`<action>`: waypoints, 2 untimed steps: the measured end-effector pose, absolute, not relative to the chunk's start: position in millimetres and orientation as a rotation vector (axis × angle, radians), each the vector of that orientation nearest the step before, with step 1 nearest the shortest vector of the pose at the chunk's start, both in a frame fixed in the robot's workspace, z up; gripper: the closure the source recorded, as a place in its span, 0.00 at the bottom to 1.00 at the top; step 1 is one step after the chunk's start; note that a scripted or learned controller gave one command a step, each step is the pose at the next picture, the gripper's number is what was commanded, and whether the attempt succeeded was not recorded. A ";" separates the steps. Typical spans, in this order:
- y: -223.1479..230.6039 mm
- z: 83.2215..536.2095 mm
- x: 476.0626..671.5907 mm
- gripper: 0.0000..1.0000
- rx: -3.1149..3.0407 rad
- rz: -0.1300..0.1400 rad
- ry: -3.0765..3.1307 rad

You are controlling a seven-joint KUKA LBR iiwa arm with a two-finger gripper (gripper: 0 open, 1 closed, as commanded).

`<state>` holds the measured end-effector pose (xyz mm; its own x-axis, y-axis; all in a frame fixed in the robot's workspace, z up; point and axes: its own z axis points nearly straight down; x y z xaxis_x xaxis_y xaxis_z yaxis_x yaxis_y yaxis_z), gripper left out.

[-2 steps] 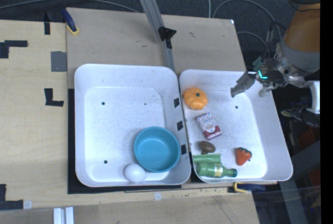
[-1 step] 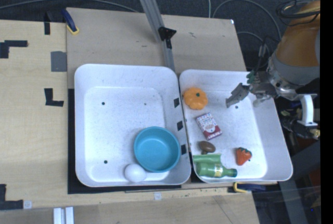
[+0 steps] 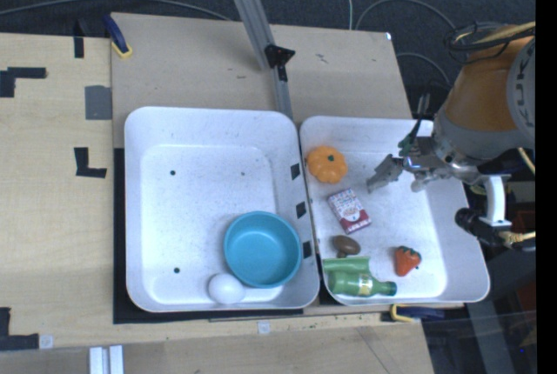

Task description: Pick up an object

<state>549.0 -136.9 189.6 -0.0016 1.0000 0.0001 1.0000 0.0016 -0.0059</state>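
Observation:
The right bin (image 3: pixel 452 281) holds an orange pumpkin (image 3: pixel 326 163), a red and white carton (image 3: pixel 348 210), a small brown piece (image 3: pixel 345 245), a green bottle (image 3: pixel 357 281) lying on its side and a red strawberry (image 3: pixel 406 259). My gripper (image 3: pixel 402 179) hangs over the bin's upper right part, to the right of the pumpkin and above the carton. It is open, its fingers are spread, and nothing sits between them.
In the left bin (image 3: pixel 157 137), a blue bowl (image 3: pixel 261 248) and a white ball (image 3: pixel 226 287) rest near the front edge. A grey pole (image 3: pixel 252 7) slants down to the back rim between the bins. Cables lie behind the bench.

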 end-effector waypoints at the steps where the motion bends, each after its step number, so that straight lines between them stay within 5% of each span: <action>1: -136.9 141.8 539.3 0.00 -2.216 0.008 -2.218; 2: -136.4 154.6 540.7 1.00 -2.216 0.003 -2.222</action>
